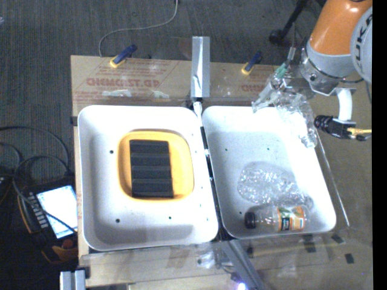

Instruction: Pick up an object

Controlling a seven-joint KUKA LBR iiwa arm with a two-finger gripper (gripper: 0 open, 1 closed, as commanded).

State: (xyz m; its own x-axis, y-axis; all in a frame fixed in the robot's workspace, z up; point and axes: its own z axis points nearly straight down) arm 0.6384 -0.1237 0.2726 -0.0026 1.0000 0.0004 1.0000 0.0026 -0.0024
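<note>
Camera view: the gripper point(284, 92) hangs over the right bin's point(233, 132) far right corner, and I cannot tell how its jaws stand. A bottle point(277, 219) lies by the near wall, touching crumpled clear plastic point(266, 183). The left bin point(97, 162) holds a yellow tray point(184, 168).

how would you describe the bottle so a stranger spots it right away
Look in the right-hand shallow white bin, along its near edge. The small clear plastic bottle lies on its side there, black cap pointing left. Unlike the crumpled clear plastic wrap just behind it, it carries an orange label.
</note>
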